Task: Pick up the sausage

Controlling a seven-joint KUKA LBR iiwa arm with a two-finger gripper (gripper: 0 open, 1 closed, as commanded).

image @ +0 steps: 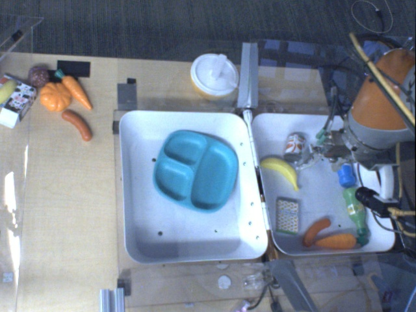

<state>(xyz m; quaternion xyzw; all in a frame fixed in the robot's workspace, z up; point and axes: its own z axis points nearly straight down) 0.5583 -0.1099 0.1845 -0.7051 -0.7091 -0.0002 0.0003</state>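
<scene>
Where the right bin (390, 242) holds one sausage (316, 230) (low) — one banana (281, 169) lies.

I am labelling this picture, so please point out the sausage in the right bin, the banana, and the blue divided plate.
sausage (316, 230), camera view, middle of its reddish body.
banana (281, 169), camera view, middle of its yellow curve.
blue divided plate (217, 168), camera view, floor of its large right compartment.

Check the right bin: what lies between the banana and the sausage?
In the camera view, a small grey mesh-patterned pad lies on the bin floor between the banana above and the sausage below; it touches neither.
</scene>
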